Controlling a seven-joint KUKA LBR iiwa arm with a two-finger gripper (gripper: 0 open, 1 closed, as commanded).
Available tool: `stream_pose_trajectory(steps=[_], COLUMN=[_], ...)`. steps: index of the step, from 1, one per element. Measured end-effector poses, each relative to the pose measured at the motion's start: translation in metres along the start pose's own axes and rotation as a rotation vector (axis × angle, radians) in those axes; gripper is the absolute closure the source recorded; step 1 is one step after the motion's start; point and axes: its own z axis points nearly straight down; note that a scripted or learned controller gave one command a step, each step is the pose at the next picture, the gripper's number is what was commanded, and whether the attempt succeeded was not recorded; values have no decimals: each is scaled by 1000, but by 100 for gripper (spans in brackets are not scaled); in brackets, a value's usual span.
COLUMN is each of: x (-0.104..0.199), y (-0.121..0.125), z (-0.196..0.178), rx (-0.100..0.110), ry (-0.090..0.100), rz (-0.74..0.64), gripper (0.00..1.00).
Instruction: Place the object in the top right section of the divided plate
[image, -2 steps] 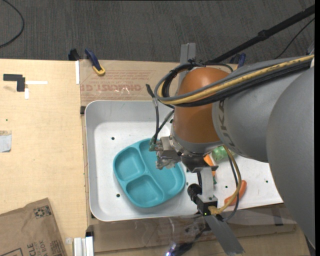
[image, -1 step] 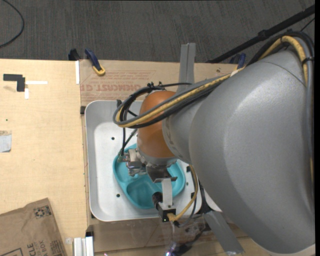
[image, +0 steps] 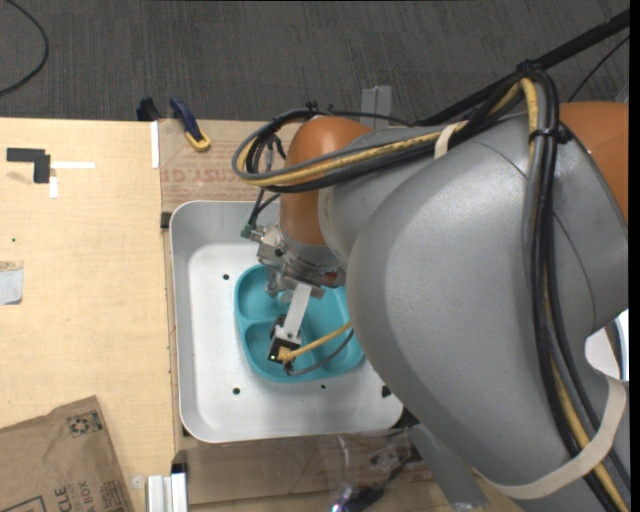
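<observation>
With the gripper held over the middle of the plate, its grasp cannot be told, and the object, judged hidden beneath it, is taken as small, light and best gripped across its narrowest width.

The arm hides the right side of the divided plate and the bin.

Teal divided plate lies flat in white bin.
</observation>
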Motion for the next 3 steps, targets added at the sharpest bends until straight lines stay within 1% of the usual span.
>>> stream_pose_trajectory(steps=[1, 2, 3], x=[-48, -59, -53], y=[-61, -70, -78], z=[0, -2, -5], rx=[-1, 6, -12], ry=[18, 26, 45], rz=[-133, 55, 491], gripper=[100, 100, 100])
